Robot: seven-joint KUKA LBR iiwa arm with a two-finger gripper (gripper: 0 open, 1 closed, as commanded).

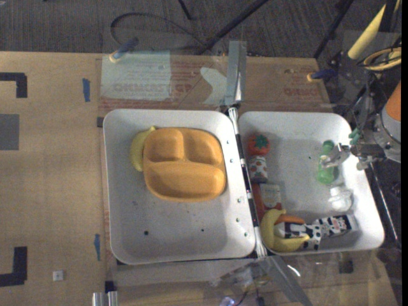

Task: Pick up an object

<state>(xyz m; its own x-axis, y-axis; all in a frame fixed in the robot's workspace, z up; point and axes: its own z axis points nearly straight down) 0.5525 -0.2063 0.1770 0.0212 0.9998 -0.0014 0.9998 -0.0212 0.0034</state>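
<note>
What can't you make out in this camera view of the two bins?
- Tool: small and blurred over the right bin; whether it is open or shut cannot be told.
- Banana in the left bin: mostly hidden under the orange divided plate.
- Green object by the tool: too blurred to identify.
- Arm: cut off by the right edge.

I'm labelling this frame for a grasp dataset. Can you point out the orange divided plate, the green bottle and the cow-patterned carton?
orange divided plate (184, 163): camera view, middle of its upturned underside.
green bottle (327, 169): camera view, its body.
cow-patterned carton (326, 227): camera view, its spotted side.
</note>
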